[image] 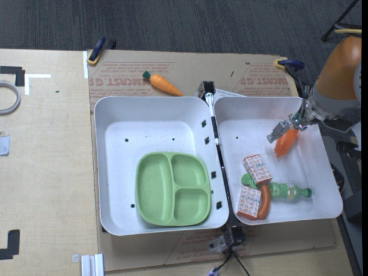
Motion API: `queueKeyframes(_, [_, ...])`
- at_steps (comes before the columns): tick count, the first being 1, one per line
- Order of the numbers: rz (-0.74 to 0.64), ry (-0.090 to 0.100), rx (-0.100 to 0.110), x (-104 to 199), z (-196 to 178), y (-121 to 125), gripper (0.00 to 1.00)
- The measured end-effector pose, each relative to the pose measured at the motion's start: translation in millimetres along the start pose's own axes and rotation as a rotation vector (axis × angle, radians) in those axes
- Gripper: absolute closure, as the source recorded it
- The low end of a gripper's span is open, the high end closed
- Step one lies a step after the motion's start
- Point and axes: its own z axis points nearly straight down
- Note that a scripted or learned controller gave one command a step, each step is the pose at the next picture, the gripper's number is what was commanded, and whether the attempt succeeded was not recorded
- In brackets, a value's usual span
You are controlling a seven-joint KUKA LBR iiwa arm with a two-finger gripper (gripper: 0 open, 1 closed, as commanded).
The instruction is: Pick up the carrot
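Jaws clamp the orange tapered carrot (pixel 286 142) above the right white bin (pixel 322 209); lifting straight up should avoid slipping.

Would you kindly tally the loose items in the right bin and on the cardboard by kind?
Carrots: 2, one on the cardboard, one at the gripper
Cartons: 2
Sausage: 1
Green bottle: 1
Total: 6
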Motion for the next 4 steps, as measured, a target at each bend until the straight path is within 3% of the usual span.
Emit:
queueKeyframes(1, [0.002,-0.007,-0.005,-2.0,-10.7,1.0,1.0])
queueKeyframes(2, [0.387,0.01,0.019,61.6,-64.6,-53.9,1.0])
queueKeyframes(3, [0.388,0.01,0.019,61.5,-64.6,-53.9,0.0])
queueKeyframes(4, [0.358,0.01,0.019,50.4,-21.4,-17.5,0.0])
